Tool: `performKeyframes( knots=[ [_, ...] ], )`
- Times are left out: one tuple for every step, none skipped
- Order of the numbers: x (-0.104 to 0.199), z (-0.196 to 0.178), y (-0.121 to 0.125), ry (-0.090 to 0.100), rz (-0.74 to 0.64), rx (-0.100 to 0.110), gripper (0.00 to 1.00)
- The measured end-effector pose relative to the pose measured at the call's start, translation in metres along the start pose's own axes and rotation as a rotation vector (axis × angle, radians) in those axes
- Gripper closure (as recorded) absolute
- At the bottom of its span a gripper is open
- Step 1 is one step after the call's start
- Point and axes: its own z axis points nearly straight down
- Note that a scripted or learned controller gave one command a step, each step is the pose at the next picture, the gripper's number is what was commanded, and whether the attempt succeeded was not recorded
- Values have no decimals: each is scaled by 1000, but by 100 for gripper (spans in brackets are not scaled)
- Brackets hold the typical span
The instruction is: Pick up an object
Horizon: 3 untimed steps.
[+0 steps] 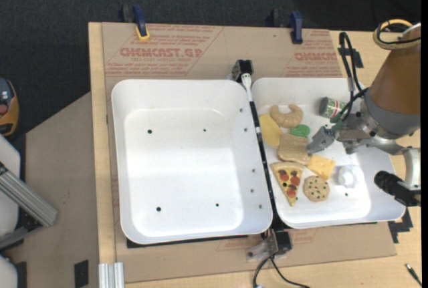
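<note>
- Camera view, from the left: left bin, then right bin.
- Pizza slice by its near-left wall, tip pointing toward the camera, long axis front-to-back.
- Cookie just beside.
- Gripper low over the bread slice; finger spread: cannot tell.

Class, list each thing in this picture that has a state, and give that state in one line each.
Gripper: low in the right bin, over the bread slice.
Bread slice: lying flat.
Croissant: lying near the bin's far side.
Pizza slice: lying flat, toppings up.
Cookie: lying flat beside the pizza slice.
Can: on its side.
Right bin: holding the toy food.
</note>
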Motion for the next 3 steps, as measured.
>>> performKeyframes(
  knots=[
    [24, 102, -32, 0, 2, -9, 0],
    [21, 85, -30, -4, 1, -17, 100],
    [21, 76, -30, -4, 2, -18, 100]
  ],
)
